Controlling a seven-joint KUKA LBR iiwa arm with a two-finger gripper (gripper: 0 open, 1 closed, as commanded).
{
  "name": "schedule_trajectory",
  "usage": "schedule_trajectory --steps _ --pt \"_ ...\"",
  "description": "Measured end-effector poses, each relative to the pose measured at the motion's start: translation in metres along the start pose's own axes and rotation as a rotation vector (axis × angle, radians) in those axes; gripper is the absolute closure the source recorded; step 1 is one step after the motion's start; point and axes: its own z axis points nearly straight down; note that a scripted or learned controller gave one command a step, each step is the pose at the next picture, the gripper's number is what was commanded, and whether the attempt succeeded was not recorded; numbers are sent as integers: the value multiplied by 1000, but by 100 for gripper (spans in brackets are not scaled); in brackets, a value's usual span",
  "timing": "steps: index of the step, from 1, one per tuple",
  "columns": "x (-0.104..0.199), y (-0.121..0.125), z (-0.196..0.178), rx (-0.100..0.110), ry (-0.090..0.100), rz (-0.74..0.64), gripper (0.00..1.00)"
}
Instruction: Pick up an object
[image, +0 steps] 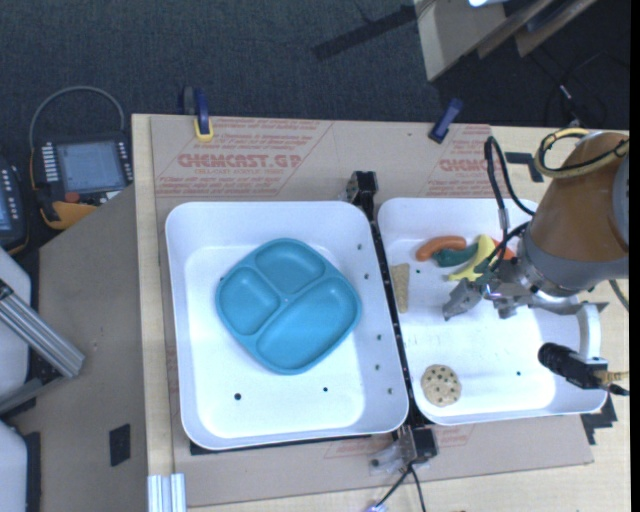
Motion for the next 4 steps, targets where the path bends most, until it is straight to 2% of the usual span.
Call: schedule_trajectory --steps 1,2,4 --pt "-1 -4 44 -1 0 0 0" --pt "-1 -2 30 -9 -2 0 100" --pt "-1 5 -86 -16 -4 -3 100"
